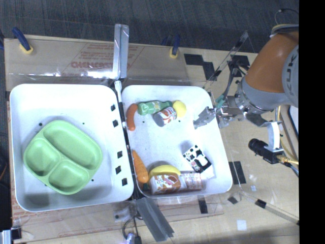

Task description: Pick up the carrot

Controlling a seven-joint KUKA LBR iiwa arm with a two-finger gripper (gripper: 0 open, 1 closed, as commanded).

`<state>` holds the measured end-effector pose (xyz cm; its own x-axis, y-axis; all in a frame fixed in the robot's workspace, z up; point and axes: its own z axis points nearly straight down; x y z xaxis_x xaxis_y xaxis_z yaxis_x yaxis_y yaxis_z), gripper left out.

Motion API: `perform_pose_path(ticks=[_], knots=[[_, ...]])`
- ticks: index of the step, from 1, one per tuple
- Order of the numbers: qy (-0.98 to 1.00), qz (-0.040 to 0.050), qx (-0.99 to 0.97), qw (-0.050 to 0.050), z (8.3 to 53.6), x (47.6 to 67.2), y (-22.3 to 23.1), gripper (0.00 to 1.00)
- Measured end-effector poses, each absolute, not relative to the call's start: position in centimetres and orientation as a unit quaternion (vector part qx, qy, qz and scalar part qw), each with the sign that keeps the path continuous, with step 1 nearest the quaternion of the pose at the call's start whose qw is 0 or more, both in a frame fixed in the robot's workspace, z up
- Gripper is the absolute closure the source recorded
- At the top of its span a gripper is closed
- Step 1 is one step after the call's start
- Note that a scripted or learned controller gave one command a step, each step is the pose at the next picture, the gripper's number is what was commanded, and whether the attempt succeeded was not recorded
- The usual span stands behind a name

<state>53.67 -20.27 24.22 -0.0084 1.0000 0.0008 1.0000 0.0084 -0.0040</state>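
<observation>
The carrot (140, 168) is a short orange piece lying against the left wall of the right bin (170, 93), near its front corner. It touches the banana (163, 170) on its right. My gripper (203, 118) hangs over the right edge of the same bin, well to the right of the carrot and farther back. Nothing shows in it. The arm's orange band (269, 70) rises behind it at the right.
A reddish sausage (131, 117), green bottle (151, 107), lemon (179, 107) and small can (165, 117) crowd the bin's back. A cow-patterned box (196, 158) and a labelled bottle (176, 182) lie at the front. A green divided plate (61, 155) sits in the left bin (30, 98).
</observation>
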Motion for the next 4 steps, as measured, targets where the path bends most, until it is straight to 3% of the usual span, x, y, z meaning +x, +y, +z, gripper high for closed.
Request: perform_pose_path(ticks=[1, 2, 3, 4], knots=[[-0.850, 0.0008, -0.526, 0.002, 23.2, 53.3, -15.8, 0.00], [-0.970, 0.0000, -0.245, 0.001, 13.9, 49.1, -14.6, 0.00], [-1.000, 0.0005, 0.016, -0.006, 9.5, 50.8, -9.3, 0.00], [-1.000, 0.0002, 0.017, -0.005, 10.4, 50.7, -9.2, 1.00]])
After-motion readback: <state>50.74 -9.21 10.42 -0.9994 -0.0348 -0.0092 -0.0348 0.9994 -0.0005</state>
